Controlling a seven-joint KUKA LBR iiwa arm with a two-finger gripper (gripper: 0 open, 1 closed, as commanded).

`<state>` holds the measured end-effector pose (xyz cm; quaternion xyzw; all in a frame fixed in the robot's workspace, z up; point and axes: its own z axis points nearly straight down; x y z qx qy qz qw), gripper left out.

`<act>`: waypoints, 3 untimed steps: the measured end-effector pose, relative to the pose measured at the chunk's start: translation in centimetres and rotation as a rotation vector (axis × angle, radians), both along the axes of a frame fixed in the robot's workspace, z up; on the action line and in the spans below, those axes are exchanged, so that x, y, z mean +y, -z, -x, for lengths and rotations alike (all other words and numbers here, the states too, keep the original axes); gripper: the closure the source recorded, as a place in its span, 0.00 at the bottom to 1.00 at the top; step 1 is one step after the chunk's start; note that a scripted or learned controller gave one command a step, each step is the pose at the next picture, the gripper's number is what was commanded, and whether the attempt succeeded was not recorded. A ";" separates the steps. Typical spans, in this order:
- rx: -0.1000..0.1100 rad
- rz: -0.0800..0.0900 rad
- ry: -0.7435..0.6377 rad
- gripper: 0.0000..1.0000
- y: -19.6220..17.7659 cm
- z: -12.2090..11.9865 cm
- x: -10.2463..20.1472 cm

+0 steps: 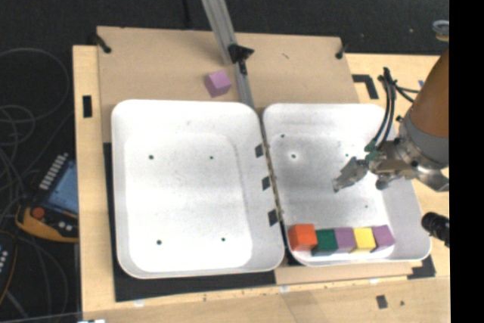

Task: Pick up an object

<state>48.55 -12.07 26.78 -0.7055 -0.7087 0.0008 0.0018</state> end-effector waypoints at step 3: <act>-0.011 0.001 -0.003 0.00 17.0 -11.9 2.6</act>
